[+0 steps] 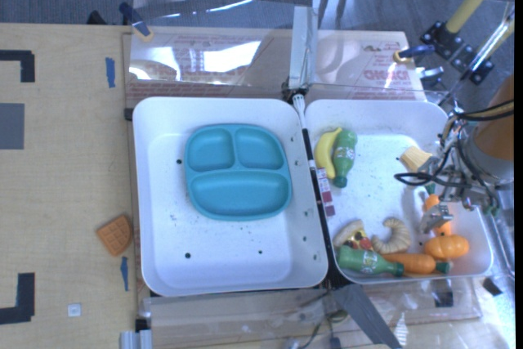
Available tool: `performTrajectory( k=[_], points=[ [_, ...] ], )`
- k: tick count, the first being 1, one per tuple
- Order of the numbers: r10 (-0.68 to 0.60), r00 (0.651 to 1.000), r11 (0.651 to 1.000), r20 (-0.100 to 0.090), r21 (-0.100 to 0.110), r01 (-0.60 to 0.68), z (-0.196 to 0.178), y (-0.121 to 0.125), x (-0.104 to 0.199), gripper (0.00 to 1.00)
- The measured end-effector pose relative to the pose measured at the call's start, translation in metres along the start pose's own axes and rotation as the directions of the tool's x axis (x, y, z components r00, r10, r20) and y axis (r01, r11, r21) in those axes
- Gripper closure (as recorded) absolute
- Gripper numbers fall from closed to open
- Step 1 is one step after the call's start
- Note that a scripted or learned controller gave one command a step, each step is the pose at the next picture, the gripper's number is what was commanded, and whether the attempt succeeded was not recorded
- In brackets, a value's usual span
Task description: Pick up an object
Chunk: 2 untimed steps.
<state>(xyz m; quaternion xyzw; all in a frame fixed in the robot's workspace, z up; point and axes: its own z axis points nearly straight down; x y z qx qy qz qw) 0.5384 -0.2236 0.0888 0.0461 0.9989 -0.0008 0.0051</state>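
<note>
The tool (pixel 439 212) hangs low over the right bin (pixel 372 176) at about 3 o'clock of that bin, wrapped in black cables — whether its tips are spread or pressed together I cannot tell, and nothing shows clearly pinched between them. Just below it, toward 5 o'clock, lies a small orange pumpkin (pixel 450 246), close to the tool's lower end. A carrot (pixel 413 262) and a green bottle (pixel 366 260) lie along the bin's 6 o'clock wall, with a croissant (pixel 396 234) and a pizza slice (pixel 353 234) just above them. At 11 o'clock a banana (pixel 327 149) touches a second green bottle (pixel 344 155). The left bin (pixel 163 241) holds a blue divided plate (pixel 237 172). A waffle (pixel 115 234) lies on the worktop (pixel 57 200) at the left bin's 8 o'clock.
</note>
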Motion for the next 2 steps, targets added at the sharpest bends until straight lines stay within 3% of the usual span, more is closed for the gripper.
performTrajectory(
  k=[1,2],
  points=[
    [-0.016,1.000,1.000,0.001,0.000,0.016,-0.001,-0.004,0.047,0.00],
    [-0.016,1.000,1.000,0.016,0.005,0.016,-0.014,-0.005,0.042,1.00]
  ],
)
